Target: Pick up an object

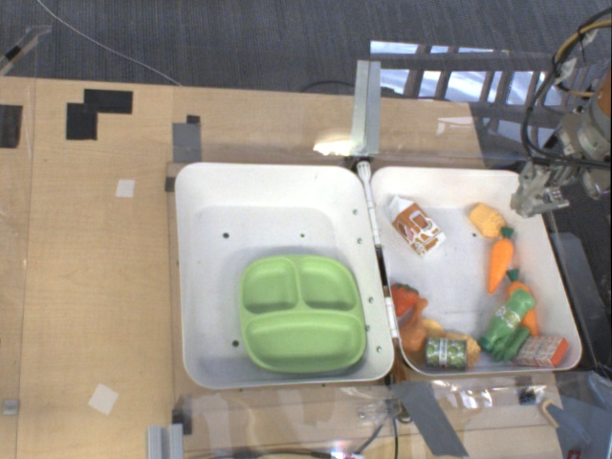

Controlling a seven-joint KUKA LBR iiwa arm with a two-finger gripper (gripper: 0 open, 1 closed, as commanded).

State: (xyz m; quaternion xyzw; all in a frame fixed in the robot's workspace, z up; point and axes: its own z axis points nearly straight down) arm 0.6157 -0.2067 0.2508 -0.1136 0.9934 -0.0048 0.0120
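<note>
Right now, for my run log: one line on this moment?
gripper: over right bin's far right rim | holding: nothing seen | carrot: in right bin | green tray: left bin

green tray point(302, 314), orange carrot point(499, 262)

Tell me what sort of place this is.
Likely a robotics lab's test bench: two white bins sit side by side, one holding a green divided plate, the other toy food like a carrot, with a robot gripper above.
</note>
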